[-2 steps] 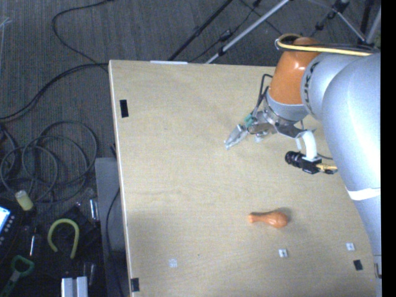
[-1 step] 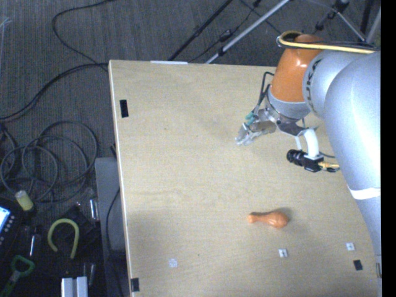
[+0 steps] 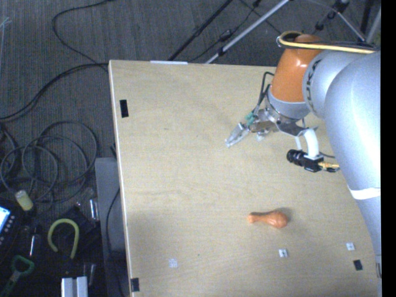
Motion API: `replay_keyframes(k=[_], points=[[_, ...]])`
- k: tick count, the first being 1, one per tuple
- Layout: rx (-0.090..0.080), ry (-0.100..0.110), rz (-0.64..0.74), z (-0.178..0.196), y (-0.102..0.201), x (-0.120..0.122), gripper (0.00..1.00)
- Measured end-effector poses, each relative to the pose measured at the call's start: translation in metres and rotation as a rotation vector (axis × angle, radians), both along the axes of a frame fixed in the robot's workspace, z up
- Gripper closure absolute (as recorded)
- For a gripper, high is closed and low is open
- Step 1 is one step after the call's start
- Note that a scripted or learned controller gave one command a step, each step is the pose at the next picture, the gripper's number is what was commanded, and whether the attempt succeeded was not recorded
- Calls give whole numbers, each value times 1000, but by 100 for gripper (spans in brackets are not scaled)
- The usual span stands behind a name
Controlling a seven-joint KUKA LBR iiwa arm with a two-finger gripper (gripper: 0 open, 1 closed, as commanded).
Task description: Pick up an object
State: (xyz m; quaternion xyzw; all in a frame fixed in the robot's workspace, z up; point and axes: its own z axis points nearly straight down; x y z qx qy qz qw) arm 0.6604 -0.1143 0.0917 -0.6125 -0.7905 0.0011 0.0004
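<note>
Dark grey carpet strewn with black cables (image 3: 49, 147) surrounds your workspace, and tripod legs (image 3: 272, 11) cross the top of the view. Your arm (image 3: 346, 104), grey with its orange band, reaches in from the right over a pale wooden tabletop (image 3: 179, 184). Your gripper (image 3: 238, 135) points left and hangs above the upper middle of the table; you cannot tell from this view how its tips stand, and nothing visible sits between them. Your target, a small orange pear-shaped object (image 3: 269, 218), lies on its side on the wood, well apart from the gripper and nearer the table's lower edge. Small markers dot the surface near the lower right corner.
</note>
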Motion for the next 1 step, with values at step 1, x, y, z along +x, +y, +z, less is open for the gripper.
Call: replay_keyframes(k=[1], points=[[-1,-2,85,-8,8,7,0]])
